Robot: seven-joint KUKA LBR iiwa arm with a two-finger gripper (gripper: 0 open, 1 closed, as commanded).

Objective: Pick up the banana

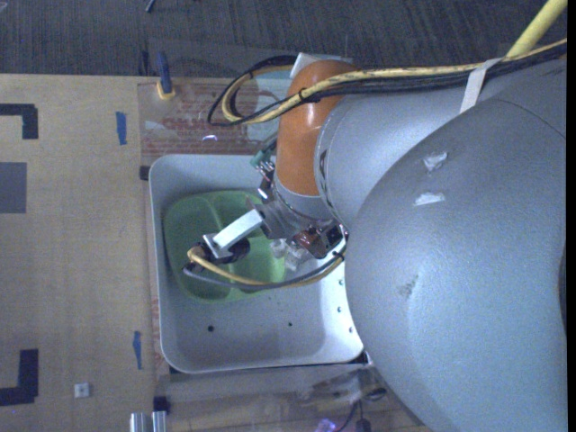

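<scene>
The gripper (286, 247) hangs over a smooth, rounded green dish (193, 228) in the shallow white bin (243, 354), its state untellable.

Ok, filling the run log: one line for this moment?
gripper: over green dish | green dish: in white bin | arm: overhanging bin

Bin (158, 268) floor bare along near side: room to pass. Green dish (193, 228) takes far-left part; arm (432, 232) covers bin's right half w/ end effector (290, 248) over dish's right edge. Worktop (72, 241) left of bin open.
</scene>
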